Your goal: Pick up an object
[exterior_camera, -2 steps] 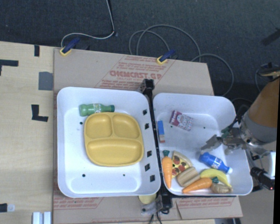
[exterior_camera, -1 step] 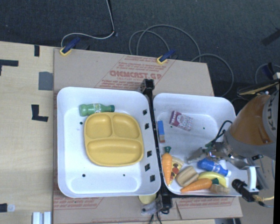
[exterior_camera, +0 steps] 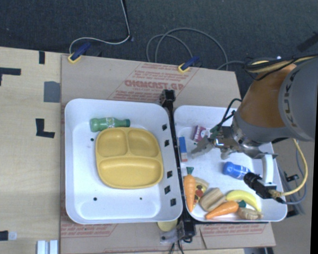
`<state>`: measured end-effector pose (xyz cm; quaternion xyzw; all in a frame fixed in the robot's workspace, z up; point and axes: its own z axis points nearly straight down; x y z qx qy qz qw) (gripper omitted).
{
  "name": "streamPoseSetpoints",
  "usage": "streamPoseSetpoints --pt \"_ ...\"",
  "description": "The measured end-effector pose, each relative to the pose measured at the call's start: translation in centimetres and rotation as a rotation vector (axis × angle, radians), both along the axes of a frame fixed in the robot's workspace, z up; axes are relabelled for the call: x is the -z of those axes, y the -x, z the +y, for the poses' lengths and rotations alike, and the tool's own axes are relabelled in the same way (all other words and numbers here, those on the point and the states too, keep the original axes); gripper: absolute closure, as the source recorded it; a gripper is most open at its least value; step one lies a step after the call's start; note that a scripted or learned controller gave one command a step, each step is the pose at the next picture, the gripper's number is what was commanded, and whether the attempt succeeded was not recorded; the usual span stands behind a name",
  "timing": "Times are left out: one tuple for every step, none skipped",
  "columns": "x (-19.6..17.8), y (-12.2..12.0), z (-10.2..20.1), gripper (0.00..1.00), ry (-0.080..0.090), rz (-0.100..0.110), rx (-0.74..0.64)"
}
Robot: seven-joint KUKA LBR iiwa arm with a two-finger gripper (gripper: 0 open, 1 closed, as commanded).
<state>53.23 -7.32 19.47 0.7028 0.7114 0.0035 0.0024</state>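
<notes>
The right bin [exterior_camera: 274, 212] holds several small objects. A blue piece [exterior_camera: 235, 169] lies at mid-right. Along the front lie a yellow banana [exterior_camera: 244, 198], an orange carrot [exterior_camera: 222, 209], a second carrot [exterior_camera: 189, 190] standing lengthwise at the left, and a tan piece [exterior_camera: 210, 198]. A blue and white stick [exterior_camera: 183, 148] lies by the left wall. A dark red and white packet [exterior_camera: 200, 133] sits toward the back. My gripper [exterior_camera: 205, 146] hangs low over the bin's back left part, just in front of the packet and to the right of the stick.
The left bin [exterior_camera: 75, 162] holds a yellow divided plate [exterior_camera: 129, 156] and a green bottle [exterior_camera: 110, 124] lying behind it. The grey and orange arm [exterior_camera: 272, 103] covers the right bin's back right corner. Cables [exterior_camera: 179, 42] trail behind the bins.
</notes>
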Motion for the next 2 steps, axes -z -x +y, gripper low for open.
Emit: streamPoseSetpoints --pt "2.7 -3.3 -7.7 0.00 0.004 0.009 0.015" --pt "11.3 1.3 -8.2 0.00 0.003 0.006 0.014"
